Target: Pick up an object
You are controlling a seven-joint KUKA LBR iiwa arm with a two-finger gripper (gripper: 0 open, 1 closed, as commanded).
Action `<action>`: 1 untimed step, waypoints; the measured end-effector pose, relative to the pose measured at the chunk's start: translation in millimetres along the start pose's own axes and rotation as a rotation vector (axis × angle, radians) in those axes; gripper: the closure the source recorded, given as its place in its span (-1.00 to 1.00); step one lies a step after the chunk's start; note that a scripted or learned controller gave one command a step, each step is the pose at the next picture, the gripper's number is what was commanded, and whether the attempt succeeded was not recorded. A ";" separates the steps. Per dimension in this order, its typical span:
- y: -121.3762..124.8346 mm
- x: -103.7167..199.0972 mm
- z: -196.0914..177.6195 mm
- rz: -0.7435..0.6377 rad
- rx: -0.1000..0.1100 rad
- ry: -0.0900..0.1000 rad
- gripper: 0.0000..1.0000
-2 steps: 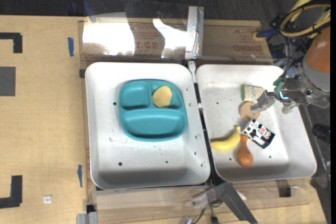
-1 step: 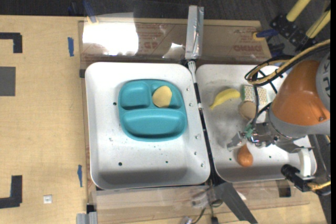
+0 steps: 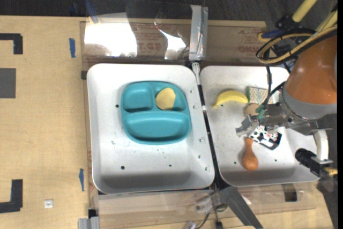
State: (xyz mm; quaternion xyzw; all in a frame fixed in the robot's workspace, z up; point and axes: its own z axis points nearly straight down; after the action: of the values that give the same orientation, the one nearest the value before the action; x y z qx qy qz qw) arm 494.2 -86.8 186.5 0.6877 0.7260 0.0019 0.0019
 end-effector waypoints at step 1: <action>0.1 -0.3 -8.0 0.002 0.001 0.000 1.00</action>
State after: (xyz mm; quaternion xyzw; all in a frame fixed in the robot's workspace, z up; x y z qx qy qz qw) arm 494.3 -87.1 194.5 0.6883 0.7255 0.0014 0.0017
